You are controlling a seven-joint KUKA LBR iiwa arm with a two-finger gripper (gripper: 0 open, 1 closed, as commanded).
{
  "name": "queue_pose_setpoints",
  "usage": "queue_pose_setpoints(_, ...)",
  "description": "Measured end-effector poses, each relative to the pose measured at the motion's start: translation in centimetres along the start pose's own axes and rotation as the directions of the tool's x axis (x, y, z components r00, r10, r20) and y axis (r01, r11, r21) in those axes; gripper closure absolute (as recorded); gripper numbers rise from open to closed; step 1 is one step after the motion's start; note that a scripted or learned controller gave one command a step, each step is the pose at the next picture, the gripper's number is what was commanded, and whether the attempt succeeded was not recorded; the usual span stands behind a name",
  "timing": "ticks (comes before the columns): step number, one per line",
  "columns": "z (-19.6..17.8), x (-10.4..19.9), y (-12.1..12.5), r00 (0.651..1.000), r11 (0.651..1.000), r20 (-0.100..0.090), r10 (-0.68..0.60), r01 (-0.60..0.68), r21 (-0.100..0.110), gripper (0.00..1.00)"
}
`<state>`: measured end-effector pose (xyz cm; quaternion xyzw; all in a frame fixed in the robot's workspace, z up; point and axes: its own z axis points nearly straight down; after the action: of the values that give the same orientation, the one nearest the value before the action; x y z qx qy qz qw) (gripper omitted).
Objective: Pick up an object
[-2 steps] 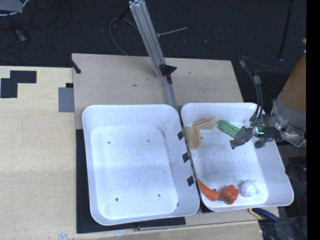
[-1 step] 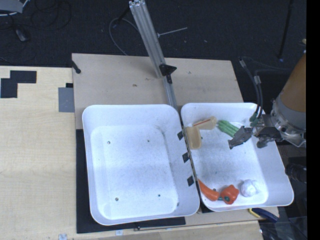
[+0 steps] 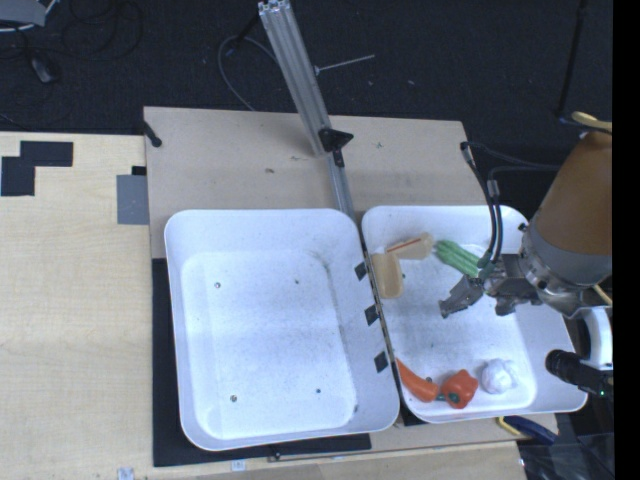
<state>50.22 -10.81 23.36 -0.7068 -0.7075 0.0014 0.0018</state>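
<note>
The right white bin holds several objects. A tan block lies at its left wall, with a tan-and-red piece just above it. A green object sits near the bin's upper middle. Along the front wall lie an orange carrot-like piece, a red-orange pepper-like object and a white crumpled ball. My gripper hangs over the bin's middle, just below and right of the green object, with its dark fingers spread apart and nothing between them. The arm comes in from the right.
The left white bin stands beside the right one. A slanted aluminium rail rises behind the bins. A black cable loops down to the wrist over the right bin's back edge.
</note>
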Motion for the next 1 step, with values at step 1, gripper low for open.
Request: queue_pose_setpoints(1,6.08,-0.29,-0.67,1.0,1.0,0.0,0.001,-0.001,0.002,0.0)
